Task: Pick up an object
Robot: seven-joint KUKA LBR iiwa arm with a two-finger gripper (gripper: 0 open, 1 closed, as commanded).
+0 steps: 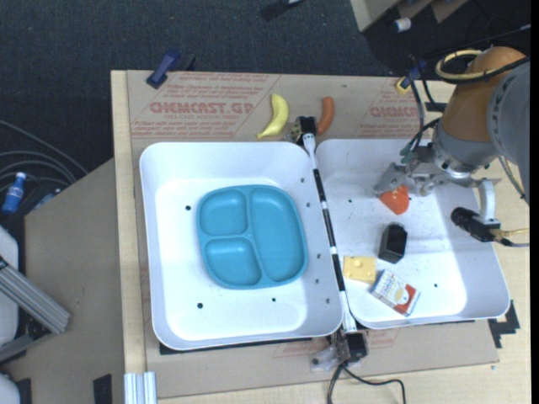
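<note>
My gripper [407, 179] hangs low over the back part of the right bin [472, 268]. A small orange-red object [394, 199] lies right at its tip, touching or just under it; the view does not show whether it is held. Further forward in the same bin lie a black block [392, 242], a yellow cheese-like wedge [360, 268] and a small white and red box [395, 293]. The grey arm [472, 116] comes in from the upper right.
The left bin [168, 183] holds a blue divided plate [252, 235]. Behind the bins, on the bench, lie a toy banana [274, 116] and an orange sausage-shaped toy [325, 114]. A blue clip [163, 69] sits at the bench's back left corner. A black cable plug [472, 222] hangs beside the arm.
</note>
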